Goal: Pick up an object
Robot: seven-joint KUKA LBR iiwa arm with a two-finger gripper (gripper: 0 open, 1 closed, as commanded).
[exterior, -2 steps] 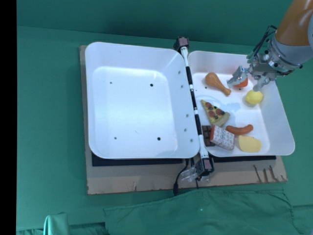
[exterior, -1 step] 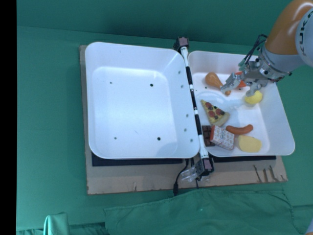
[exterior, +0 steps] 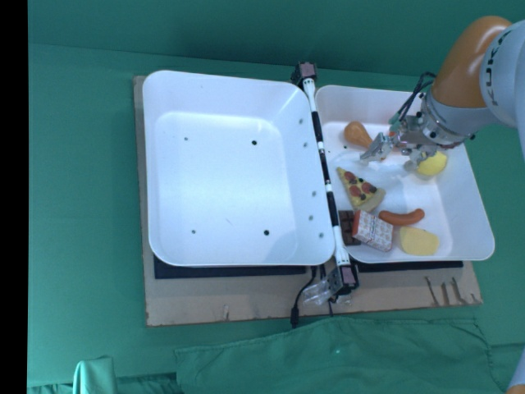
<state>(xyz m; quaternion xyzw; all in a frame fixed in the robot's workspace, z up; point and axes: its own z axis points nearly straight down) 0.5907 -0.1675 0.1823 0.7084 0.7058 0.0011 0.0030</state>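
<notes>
Toys lie scattered in the right bin (exterior: 480, 220), and we count six of them. A drumstick (exterior: 357, 134) sits near the bin's far left corner, a pizza slice (exterior: 361, 189) lies just right of the divider, a red-and-white packet (exterior: 373, 231) rests at the near left with a dark block (exterior: 346, 226) against its left edge, a sausage (exterior: 402, 217) lies just above a yellow wedge (exterior: 419, 240), and a lemon (exterior: 432, 164) sits toward the right wall. We see the hand (exterior: 399, 148) low over the bin between the drumstick and the lemon, its fingers (exterior: 376, 148) spread, nothing between them. The grey arm (exterior: 472, 80) with its orange band slants in from the upper right. The left bin (exterior: 230, 167) stands beside it on cardboard (exterior: 246, 309) over the green worktop (exterior: 82, 179). Folded green cloth (exterior: 328, 355) lies along the near edge.
</notes>
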